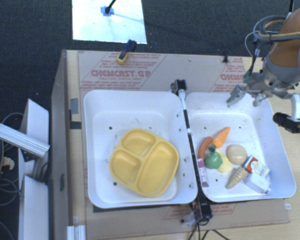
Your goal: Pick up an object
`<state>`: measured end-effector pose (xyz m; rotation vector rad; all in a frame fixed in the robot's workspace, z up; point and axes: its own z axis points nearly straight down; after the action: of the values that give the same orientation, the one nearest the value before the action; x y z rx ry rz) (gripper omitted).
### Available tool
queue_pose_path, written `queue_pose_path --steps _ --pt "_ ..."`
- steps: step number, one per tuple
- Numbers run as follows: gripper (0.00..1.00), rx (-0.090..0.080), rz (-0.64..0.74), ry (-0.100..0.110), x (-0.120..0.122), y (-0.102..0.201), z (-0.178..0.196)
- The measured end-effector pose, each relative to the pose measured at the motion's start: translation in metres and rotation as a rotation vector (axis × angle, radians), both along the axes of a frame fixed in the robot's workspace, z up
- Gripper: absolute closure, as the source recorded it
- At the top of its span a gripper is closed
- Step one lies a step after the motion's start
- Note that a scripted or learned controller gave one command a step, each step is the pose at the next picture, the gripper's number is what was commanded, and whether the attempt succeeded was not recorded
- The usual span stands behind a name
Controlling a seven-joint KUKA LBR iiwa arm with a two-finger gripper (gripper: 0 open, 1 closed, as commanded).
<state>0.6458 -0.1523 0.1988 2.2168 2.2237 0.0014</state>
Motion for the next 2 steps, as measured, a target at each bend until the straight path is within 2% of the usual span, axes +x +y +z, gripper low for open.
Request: queue_pose_path --steps 1,2 --pt "0.00 0.000 -0.001 0.000 -0.035 0.011 -0.115" --pt "0.00 0.001 0.000 0.001 -0.065 0.051 -0.115"
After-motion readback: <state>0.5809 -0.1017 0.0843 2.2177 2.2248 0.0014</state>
